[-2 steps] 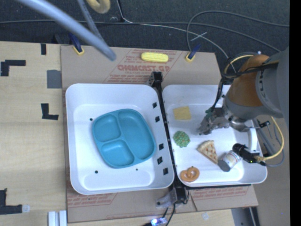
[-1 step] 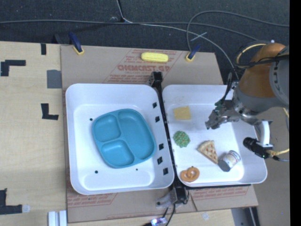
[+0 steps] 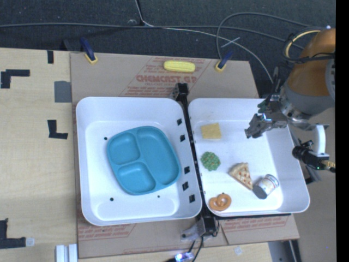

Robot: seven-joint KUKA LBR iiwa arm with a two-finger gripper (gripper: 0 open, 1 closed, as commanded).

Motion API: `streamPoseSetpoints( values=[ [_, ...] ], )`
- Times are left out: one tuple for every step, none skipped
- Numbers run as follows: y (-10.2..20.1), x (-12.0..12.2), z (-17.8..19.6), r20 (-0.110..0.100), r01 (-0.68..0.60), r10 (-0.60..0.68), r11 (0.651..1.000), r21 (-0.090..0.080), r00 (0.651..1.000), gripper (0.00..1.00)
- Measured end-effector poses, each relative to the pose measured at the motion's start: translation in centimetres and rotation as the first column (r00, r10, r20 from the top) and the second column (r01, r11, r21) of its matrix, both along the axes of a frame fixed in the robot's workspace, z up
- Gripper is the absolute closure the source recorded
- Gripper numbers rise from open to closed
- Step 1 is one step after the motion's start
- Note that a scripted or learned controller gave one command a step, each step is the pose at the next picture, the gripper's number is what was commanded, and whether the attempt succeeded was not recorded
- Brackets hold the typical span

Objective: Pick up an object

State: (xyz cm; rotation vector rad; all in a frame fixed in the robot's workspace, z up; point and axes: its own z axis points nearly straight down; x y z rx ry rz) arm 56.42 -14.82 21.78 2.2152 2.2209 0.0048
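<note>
- The gripper hangs over the far right part of the right bin, with nothing between its fingers; whether they stand wide or narrow cannot be told from this slant.
- Any of the small things in that bin could serve as the pick. The nearest to the gripper is the yellow square, to its left by the far end of the bin.
- The square looks flat, light and fairly stiff; being so low, it probably calls for a pinch across two opposite edges.
- The broccoli looks light and bumpy, likely an easier hold around its middle.
- The pizza slice lies just beside the can, which lies on its side and may roll or slip.
- The pretzel sits at the near edge, close to the wall.
- The left bin holds a blue tray; a yellow corn cob lies on the cardboard beyond the bins.
</note>
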Motion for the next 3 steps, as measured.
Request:
streamPoseSetpoints(
  values=[
    [0.8,-0.5,4.9,-0.001,0.000,0.000,1.000,0.001,1.000,1.00],
    [6.1,-0.3,5.1,-0.006,-0.004,0.004,1.000,0.003,1.000,1.00],
    [10.4,-0.9,4.5,-0.007,-0.002,0.002,1.000,0.002,1.000,1.00]
  ],
)
